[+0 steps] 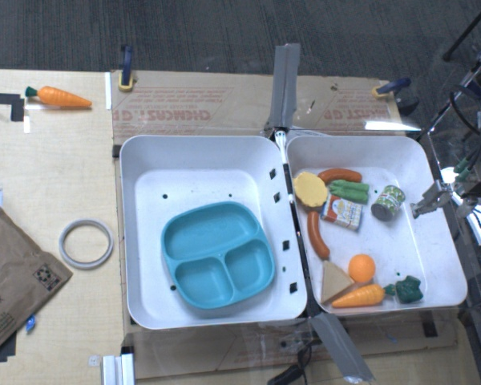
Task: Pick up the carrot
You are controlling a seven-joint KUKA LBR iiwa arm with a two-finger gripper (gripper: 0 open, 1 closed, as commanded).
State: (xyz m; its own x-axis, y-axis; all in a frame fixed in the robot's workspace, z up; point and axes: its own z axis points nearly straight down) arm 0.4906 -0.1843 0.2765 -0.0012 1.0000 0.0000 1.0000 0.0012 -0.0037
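From where I stood, the carrot [359,296] lay on its side in the right bin [427,160], down in the near corner with its tip pointing toward the divider between the bins. It was touching a tan wedge [332,279] on its left, with an orange ball [361,267] just behind it and a piece of broccoli [406,289] just to its right. Farther back in that bin sat a long sausage [317,236], a small printed box [343,212], a yellow round piece [310,189], a green vegetable [349,189], a second sausage [340,175] and a little can [388,203] lying tilted. The gripper [430,204] hung at the bin's right wall, near the can and well apart from the carrot; from this angle I could not tell whether it was released or clenched. The left bin [138,215] held a blue divided plate [216,253], sitting a bit askew. Out on the wooden bench [48,175], a second carrot [58,97] rested far off at the back left, a ring of tape [86,242] lay beside the left bin, and a cardboard box [16,283] poked in at the near left corner.
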